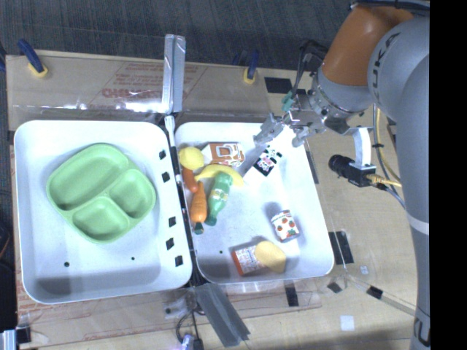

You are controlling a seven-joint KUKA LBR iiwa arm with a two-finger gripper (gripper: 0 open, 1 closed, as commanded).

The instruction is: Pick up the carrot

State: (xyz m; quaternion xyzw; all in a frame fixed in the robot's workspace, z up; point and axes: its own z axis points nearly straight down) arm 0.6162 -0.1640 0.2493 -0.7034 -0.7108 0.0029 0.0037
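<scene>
Slim orange carrot [197, 197] lies along left wall of right white bin [310, 224], touching green bottle [217, 197], below yellow lemon [191, 157] and banana [217, 172]. Pincer [267, 133] hovers over bin's upper right part, apart from carrot; whether wide or narrow, cannot tell. Green sectioned plate [101, 191] sits in left white bin [29, 217]

We see a bench [87, 79] bearing two shallow white bins side by side, left bin [29, 268] and right bin [310, 257]

Orange carrot [197, 199] lying lengthwise, right bin's left edge.
</scene>
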